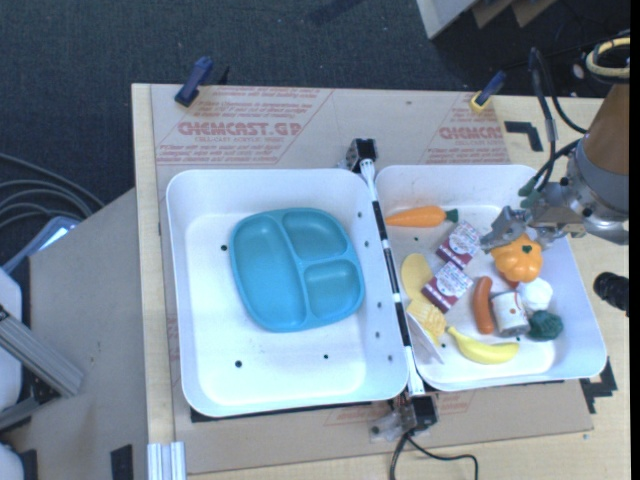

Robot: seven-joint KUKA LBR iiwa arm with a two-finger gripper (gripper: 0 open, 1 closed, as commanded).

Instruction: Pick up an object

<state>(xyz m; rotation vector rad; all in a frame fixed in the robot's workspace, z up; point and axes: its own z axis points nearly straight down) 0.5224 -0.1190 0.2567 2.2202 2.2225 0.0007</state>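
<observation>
A: Since the grey two-finger gripper (512,226) hangs open near the right bin's (585,353) far edge, what lies nearest?
B: The small orange plastic pumpkin (518,259), directly below it.

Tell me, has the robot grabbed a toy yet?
Not yet, it seems. The gripper is down in the right bin, just above the orange pepper, but nothing shows between its fingers. The carrot and banana lie in the bin. Grabbing and lifting are left.
</observation>
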